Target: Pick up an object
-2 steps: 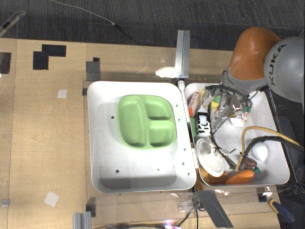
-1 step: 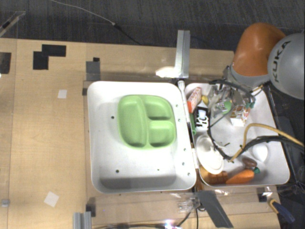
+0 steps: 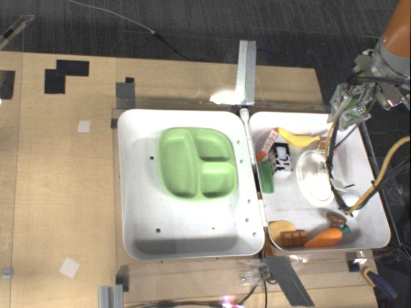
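Gripper [image 3: 350,106] above right bin's [image 3: 379,236] far corner, finger state unclear, with banana [image 3: 297,136], clear bowl [image 3: 313,172] and carrot [image 3: 324,237] inside; green divided plate [image 3: 196,162] in left bin [image 3: 138,191].

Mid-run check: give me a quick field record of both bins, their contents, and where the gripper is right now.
left bin: holds a green divided tray, lying flat
right bin: banana near far wall; clear bowl centre; green stick by the divider; carrot and brown food items along near wall
gripper: above the right bin's far right corner, nothing visible between its fingers
finger state: cannot tell
task status: no object picked yet
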You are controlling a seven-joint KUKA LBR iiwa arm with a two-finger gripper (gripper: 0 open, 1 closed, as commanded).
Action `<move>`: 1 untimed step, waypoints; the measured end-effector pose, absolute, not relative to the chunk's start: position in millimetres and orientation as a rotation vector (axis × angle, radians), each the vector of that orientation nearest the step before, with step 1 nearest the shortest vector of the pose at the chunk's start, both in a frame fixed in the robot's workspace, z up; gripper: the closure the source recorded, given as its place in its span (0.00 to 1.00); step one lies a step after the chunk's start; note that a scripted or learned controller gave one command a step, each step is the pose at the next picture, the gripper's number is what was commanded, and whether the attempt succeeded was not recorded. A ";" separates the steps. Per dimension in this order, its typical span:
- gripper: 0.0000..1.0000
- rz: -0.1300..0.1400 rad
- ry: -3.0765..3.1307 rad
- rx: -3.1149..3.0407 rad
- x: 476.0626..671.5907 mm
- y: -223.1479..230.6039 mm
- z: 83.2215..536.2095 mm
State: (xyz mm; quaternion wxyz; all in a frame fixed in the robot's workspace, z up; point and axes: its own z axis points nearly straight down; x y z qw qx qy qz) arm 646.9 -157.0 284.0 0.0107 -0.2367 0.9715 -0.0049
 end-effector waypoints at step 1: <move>1.00 0.004 3.052 -0.719 642.8 -95.4 221.5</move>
